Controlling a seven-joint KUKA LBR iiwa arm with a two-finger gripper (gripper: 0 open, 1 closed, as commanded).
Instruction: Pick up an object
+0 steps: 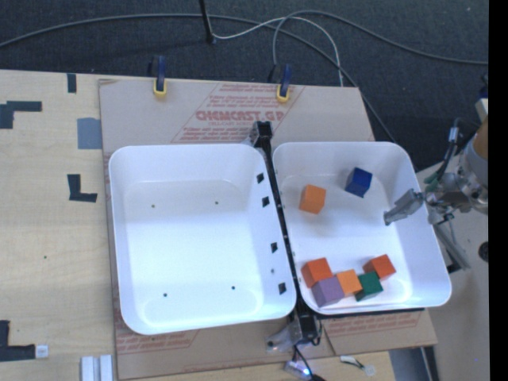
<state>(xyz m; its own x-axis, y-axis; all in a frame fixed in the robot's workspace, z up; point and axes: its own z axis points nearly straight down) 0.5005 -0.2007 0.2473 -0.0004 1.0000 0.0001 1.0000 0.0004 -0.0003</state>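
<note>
1. The gripper (405, 206) hung over the right bin (397, 159), metal-grey finger angled down; whether it was spread or pinched, I couldn't tell
2. Just beyond its tip sat a matte blue cube (359, 182), apart from it
3. Further out lay an orange cube (312, 199)
4. Below it, five blocks (348, 280) clustered: orange, purple, green, touching
5. The left bin (143, 173) lay well away, smooth white plastic
</note>
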